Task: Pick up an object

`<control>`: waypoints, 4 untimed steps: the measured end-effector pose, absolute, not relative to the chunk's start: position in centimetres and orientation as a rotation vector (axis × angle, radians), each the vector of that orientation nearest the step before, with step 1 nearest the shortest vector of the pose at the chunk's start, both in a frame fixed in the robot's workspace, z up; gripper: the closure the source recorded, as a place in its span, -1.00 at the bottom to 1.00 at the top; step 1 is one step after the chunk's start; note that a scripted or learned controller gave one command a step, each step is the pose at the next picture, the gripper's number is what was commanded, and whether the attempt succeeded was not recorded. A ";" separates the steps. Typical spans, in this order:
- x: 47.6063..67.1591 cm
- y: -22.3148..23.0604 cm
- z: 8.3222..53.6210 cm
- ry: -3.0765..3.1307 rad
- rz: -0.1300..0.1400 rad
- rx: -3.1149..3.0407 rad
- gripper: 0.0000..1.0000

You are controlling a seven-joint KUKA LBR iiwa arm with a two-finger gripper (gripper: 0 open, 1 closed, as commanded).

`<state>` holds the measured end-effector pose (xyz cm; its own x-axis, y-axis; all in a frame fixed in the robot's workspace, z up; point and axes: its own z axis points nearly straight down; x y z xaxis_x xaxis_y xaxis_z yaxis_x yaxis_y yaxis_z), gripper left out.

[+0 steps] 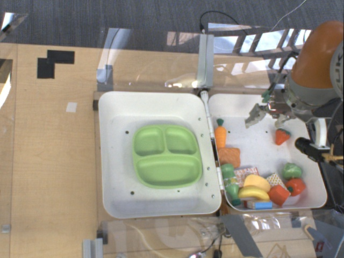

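Observation:
My gripper (267, 117) hangs over the back of the right bin (243, 105), open, with nothing between its fingers. One grey finger (253, 116) points left; the other stands just above a red strawberry (282, 137). A carrot (220, 135) lies along the bin's left wall with an orange slab (230, 156) below it. Piled along the front of the bin are a yellow banana (256, 186), a red block (278, 194), a tomato (296, 186) and a green vegetable (292, 171).
The left bin (115, 144) holds a green divided plate (167, 156). A metal divider post (205, 63) stands between the bins at the back. Small green pieces (229, 173) and a blue item (262, 205) sit at the right bin's front left.

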<state>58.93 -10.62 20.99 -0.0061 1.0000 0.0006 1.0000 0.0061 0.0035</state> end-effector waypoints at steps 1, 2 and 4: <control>56.1 -8.8 15.0 2.171 0.003 2.269 -1.00; 52.3 -10.8 9.2 2.067 0.018 2.347 -1.00; 49.9 -8.6 9.3 2.154 0.024 2.260 -1.00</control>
